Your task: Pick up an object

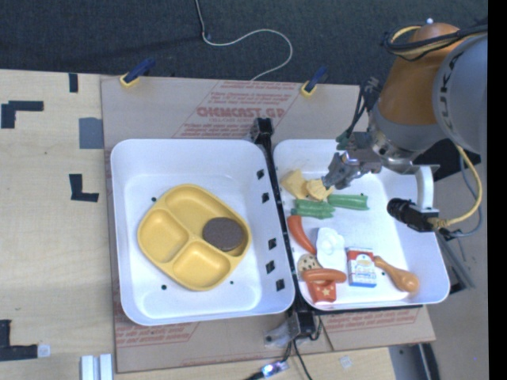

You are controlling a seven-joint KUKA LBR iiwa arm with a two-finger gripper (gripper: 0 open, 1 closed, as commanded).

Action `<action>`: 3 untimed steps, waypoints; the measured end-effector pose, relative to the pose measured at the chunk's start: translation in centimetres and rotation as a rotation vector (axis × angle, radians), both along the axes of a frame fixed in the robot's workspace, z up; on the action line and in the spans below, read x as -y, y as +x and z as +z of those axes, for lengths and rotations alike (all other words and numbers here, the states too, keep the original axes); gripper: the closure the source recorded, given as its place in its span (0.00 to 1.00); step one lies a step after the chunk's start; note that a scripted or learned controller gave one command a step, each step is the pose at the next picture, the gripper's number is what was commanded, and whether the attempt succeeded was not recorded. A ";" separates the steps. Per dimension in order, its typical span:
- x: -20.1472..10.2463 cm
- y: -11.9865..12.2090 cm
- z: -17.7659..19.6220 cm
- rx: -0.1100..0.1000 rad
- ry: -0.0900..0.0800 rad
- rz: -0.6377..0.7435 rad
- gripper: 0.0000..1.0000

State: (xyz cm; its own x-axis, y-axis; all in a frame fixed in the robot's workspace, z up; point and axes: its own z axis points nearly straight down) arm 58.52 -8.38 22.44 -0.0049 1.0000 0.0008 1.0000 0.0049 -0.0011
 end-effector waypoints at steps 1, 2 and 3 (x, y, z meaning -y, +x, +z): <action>-5.0 1.6 -0.6 -0.001 0.000 0.000 1.00; -9.9 3.5 0.0 0.001 0.000 0.002 1.00; -13.9 7.0 1.0 0.002 0.000 -0.001 1.00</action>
